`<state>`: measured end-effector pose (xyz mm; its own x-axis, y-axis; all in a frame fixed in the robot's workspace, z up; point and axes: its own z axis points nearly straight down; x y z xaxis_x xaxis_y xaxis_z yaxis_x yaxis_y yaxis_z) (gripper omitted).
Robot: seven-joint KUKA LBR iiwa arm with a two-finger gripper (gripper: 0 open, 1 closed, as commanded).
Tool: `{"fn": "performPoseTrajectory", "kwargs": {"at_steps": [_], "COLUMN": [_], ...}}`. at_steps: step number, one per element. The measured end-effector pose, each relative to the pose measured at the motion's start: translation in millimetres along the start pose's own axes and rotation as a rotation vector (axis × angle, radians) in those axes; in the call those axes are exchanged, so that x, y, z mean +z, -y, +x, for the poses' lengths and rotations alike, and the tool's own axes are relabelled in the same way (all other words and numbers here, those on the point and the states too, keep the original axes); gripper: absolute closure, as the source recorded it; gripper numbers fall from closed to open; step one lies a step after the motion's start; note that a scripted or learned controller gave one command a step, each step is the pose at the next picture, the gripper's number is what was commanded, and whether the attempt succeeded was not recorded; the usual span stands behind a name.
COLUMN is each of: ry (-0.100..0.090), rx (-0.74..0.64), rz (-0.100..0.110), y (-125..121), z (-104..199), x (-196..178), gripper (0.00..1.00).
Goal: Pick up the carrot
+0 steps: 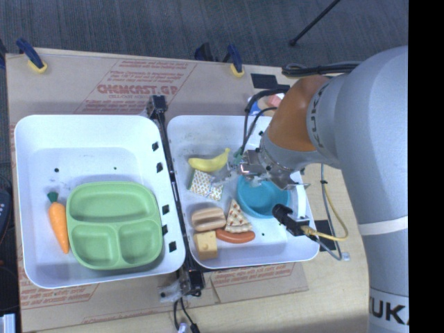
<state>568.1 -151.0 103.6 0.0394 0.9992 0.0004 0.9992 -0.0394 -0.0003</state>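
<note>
Orange carrot (58, 225) untouched in left bin (28, 134), beside green tray (114, 224) | gripper (244, 168) over right bin (182, 134), near banana (210, 162); finger state unclear | reach and grasp remain

arm (361, 151): seen entering from the right, grey link bent leftward | orange band (295, 113): seen above the wrist | gripper (251, 170): pointed down and left, held low | cable: seen trailing by the wrist

Carrot (58, 225) left of tray (114, 224), apparently touching.
</note>
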Motion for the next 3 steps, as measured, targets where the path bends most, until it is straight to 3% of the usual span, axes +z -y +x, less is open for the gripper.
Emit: {"fn": "performPoseTrajectory", "kwargs": {"at_steps": [1, 2, 3], "ry": [0.002, 0.003, 0.006], "rx": [-0.089, 0.006, -0.271], "rz": [-0.007, -0.004, -0.003], "y": [2, -59, -51], "z": [57, 14, -6], "x": [6, -97, -243], "gripper": [0.00, 0.00, 0.00]}}
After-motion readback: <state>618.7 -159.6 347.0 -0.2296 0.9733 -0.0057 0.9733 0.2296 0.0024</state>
